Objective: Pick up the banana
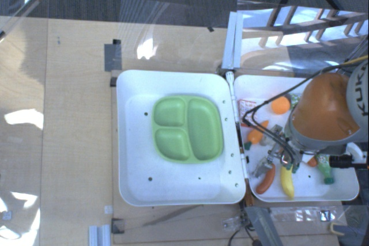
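Gripper (281,157) hangs low in the right bin (346,196); I cannot tell its state. The banana (286,181) lies just below it, beside a sausage (264,181). Farther off, an orange (280,105).

Readable markings from my remote station

On the grey arm housing (358,95) at the right edge I make out part of the maker's name in dark capitals, "KU", with the rest cut off by the frame. In the right-hand shallow white bin (253,84) I see a small white card or packet with red print (247,106) near its left wall, but the lettering is too small and blurred for me to read. I find no numbers or signs legible.
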Motion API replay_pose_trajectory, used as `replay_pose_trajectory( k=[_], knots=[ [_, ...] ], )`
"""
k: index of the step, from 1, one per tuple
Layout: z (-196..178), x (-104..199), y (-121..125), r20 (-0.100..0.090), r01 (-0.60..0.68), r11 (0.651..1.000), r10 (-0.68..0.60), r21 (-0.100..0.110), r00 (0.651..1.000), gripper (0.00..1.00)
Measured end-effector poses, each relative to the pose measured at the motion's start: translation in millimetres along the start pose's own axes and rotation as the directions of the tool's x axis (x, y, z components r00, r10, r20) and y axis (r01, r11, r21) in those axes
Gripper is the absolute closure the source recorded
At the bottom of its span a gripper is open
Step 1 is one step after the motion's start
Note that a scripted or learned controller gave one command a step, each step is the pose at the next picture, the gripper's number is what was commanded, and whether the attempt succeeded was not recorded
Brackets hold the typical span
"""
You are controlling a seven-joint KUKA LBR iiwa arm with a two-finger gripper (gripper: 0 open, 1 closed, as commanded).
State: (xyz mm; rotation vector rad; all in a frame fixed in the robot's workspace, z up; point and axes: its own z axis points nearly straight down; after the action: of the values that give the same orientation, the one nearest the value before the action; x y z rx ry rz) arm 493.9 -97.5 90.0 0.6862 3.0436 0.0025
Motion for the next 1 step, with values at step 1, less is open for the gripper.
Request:
replay_pose_trajectory(
  k=[1],
  knots=[
    [-11.3,-4.2,2.4,0.012,-0.003,1.0,0.003,-0.006,1.0,1.0]
  ],
)
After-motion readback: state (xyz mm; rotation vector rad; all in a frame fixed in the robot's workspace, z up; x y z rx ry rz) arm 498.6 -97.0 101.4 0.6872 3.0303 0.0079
